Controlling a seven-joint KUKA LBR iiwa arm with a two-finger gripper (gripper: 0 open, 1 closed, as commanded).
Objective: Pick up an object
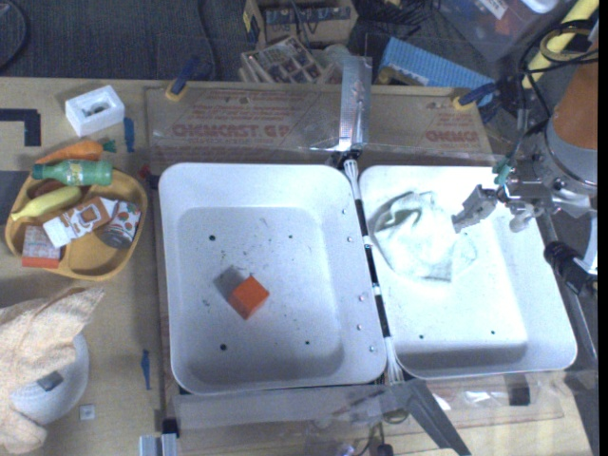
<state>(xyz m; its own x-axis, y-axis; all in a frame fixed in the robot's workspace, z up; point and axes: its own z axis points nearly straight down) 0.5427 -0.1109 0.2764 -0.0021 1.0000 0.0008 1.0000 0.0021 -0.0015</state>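
Camera view: an approach step is judged to be in hand, nothing lifted yet.
An orange block [250, 296] lies in the left bin [190, 193]; crumpled clear plastic [418, 236] lies in the right bin [551, 345], beside the gripper [472, 209], whose state cannot be told. A descent onto the plastic is called for next.

Matt orange block [251, 296] in smooth white plastic bin [190, 198]; crinkled clear film [418, 236].
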